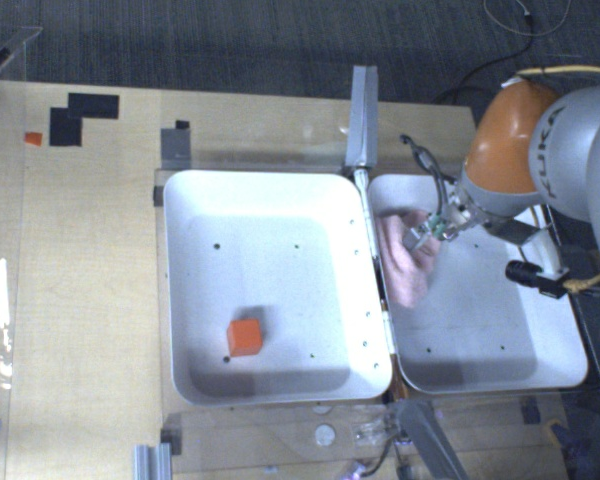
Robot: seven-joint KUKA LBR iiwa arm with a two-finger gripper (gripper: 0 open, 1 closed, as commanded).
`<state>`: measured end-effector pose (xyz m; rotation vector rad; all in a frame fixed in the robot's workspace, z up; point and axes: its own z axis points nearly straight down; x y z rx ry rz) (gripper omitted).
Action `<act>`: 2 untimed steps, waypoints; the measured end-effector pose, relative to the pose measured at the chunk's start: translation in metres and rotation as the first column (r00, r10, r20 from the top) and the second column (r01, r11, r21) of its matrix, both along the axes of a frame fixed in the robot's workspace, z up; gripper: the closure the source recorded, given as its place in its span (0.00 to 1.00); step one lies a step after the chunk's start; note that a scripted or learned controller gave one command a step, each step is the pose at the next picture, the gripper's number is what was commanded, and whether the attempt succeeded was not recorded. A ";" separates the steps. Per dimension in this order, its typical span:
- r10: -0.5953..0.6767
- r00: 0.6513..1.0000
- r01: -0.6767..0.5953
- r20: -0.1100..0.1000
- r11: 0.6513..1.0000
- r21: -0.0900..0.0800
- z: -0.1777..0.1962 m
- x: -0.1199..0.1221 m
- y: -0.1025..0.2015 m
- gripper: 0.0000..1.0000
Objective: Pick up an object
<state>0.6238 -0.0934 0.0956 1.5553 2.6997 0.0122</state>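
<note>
A pink cloth (404, 266) lies crumpled along the left wall of the right bin (500, 358). My gripper (426, 232) is low in that bin, right at the cloth's upper right edge, and it hides part of the cloth. The grey arm with its orange band (505, 148) reaches in from the right, above the bin's far corner. An orange cube (245, 337) sits alone on the floor of the left bin (270, 218), toward its near left, far from the gripper.
A grey upright post (362, 118) stands behind the divide between the two bins. Black cables (535, 276) run from the wrist across the right bin's right side. Black and orange markers (75, 118) lie on the bench at the far left.
</note>
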 end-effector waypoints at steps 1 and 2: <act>0.000 1.000 0.000 0.000 1.000 0.000 0.000 0.000 0.000 0.00; 0.002 1.000 -0.002 0.008 1.000 0.003 0.013 0.003 0.002 1.00</act>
